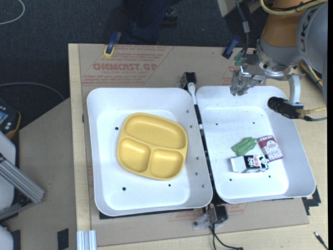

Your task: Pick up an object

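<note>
Above the far rim of the right bin (291, 186), near that bin's back left corner, the pincer (240, 87) hangs from the grey arm (291, 30) with its orange band, which reaches in from the right; whether the pincer is open or closed I cannot tell at this angle, and nothing shows gripped in it. Well below it in the view, toward the near right part of the same bin, lies a small cluster of things: a green object (243, 146), tilted, and just beside it, further from the pincer, a black-and-white packet (250, 163) that seems to touch the green object's lower end. To the right of those two, a small red-and-white packet (270, 148) lies at a slant, close against the black-and-white one. All three are well apart from the pincer, with bare white bin floor between. Off to the pincer's left and lower in the view, the left bin (99, 139) holds a yellow divided tray (152, 146) with three compartments, resting about in the bin's middle. Both bins sit side by side on a brown board (140, 66) with red lettering, which stretches behind and to the left of the pincer.
</note>
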Motion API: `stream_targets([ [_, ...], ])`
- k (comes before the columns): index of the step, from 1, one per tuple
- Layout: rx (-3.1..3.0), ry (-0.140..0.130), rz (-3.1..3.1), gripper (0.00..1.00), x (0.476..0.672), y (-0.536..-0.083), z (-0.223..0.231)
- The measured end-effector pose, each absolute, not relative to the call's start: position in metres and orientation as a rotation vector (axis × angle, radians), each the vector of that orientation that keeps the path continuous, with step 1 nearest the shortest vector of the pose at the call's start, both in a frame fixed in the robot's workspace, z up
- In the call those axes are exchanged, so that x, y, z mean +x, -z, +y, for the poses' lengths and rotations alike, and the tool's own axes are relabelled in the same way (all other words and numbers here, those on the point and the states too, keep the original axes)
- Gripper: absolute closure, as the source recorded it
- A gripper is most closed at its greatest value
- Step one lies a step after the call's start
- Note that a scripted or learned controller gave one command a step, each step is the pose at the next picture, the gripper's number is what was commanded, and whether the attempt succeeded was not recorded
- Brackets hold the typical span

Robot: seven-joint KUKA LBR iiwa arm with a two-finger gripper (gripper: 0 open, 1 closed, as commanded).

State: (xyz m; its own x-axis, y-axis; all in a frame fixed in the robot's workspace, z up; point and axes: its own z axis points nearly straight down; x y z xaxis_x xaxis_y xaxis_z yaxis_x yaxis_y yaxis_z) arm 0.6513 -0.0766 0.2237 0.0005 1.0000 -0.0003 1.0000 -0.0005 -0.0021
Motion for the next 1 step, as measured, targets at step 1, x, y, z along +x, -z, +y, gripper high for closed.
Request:
stream_targets([
  [1,-2.222,0.001,-2.226,1.0,0.6574,-0.2232,-0.0775],
])
